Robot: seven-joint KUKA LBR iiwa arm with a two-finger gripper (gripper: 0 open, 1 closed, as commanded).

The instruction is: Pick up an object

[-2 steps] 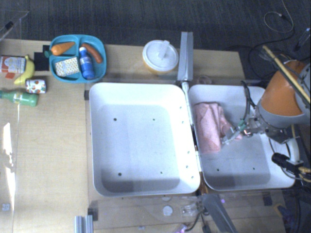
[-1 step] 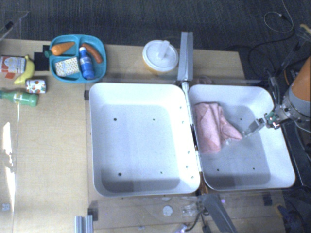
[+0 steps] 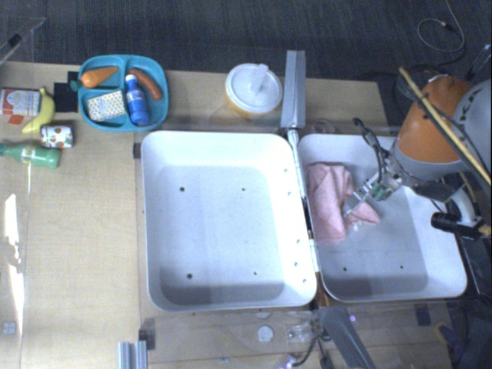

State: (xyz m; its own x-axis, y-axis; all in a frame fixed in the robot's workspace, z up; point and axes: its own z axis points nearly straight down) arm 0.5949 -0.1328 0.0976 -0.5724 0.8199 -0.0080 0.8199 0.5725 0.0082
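The end effector (image 3: 367, 197) is reaching down into the right shallow white bin (image 3: 400, 271), and its tip is touching the right edge of the crumpled pink cloth (image 3: 332, 201); I cannot tell if it is spread or pressed together, because it is small and partly blurred here. The pink cloth is lying in the left part of the right bin, close to the wall that is separating the two bins. The grey arm with the orange band (image 3: 430, 133) is coming in from the right side, above the upper right corner of this bin. The left shallow white bin (image 3: 223, 221) is standing just beside the right one on the wooden counter (image 3: 69, 244). Behind the bins, a round white and yellow lidded container (image 3: 254, 89) is standing near a blue divided plastic tray (image 3: 123, 92) that is holding toy food. At the far left of the counter, a yellow toy banana (image 3: 40, 112), a small can (image 3: 57, 136) and a green bottle (image 3: 31, 155) are lying near each other.
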